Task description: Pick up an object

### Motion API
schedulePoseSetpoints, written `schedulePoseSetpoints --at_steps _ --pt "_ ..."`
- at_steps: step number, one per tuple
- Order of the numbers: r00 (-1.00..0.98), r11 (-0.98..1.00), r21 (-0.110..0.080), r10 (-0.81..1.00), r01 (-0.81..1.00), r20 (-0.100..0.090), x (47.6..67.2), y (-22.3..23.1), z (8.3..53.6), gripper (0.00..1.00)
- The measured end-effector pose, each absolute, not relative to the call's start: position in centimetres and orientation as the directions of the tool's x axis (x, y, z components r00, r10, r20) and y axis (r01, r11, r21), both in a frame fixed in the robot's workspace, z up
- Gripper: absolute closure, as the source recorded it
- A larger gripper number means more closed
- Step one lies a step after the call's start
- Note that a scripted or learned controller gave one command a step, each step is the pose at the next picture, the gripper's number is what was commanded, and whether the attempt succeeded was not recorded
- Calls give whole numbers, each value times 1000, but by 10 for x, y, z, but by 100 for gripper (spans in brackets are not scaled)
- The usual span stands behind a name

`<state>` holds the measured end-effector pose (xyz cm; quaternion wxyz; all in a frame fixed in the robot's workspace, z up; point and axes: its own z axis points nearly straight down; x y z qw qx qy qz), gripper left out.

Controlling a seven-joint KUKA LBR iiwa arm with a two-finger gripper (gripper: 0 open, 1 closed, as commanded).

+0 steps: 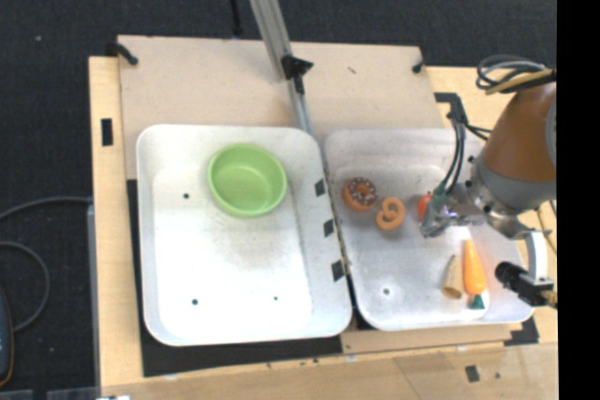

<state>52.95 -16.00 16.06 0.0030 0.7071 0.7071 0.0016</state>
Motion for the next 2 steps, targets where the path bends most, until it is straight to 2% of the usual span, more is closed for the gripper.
schedulePoseSetpoints --at_steps 1,2 --pt "-3 3 6 1000 1000 -2 539 -160 208 100" --pt "-3 3 3 1000 1000 -2 540 -156 267 100"
